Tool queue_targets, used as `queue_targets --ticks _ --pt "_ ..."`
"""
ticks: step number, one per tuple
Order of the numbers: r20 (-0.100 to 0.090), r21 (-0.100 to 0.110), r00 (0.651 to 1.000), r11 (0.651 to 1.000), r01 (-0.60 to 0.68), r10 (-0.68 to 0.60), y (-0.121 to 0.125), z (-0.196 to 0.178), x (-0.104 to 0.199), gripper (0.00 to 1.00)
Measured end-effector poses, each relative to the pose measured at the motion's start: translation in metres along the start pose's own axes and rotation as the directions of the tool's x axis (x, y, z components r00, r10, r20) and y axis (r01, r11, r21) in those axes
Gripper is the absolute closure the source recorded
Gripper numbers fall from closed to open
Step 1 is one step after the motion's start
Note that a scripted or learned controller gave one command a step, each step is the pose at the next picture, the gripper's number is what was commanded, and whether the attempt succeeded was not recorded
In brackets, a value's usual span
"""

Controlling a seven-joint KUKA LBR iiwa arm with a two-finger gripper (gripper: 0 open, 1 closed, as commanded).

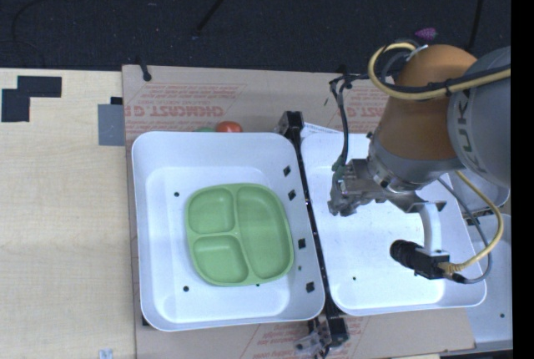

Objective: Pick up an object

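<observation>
A light green divided plate (pixel 239 233) with three compartments lies flat in the middle of the left bin (pixel 158 182). My gripper (pixel 344 200) hangs over the left part of the right bin (pixel 375 290), close to the divider between the bins. The grey and orange arm (pixel 434 111) above hides the upper part of that bin. I see no object at the gripper's tip.
A small red-orange thing (pixel 228 128) peeks out just behind the left bin's far rim. A black cylindrical part (pixel 417 256) with a yellow cable hangs off the arm over the right bin's floor. A black divider (pixel 304 215) runs between the bins.
</observation>
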State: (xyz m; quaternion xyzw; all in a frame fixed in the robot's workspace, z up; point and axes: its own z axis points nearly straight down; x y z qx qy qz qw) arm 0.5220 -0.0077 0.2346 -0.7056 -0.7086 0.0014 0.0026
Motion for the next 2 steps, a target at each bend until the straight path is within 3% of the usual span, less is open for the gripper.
queue_targets --ticks 2 --pt "0.001 -0.002 1.0 1.0 -0.001 0.001 0.043 0.013 0.098 1.0"
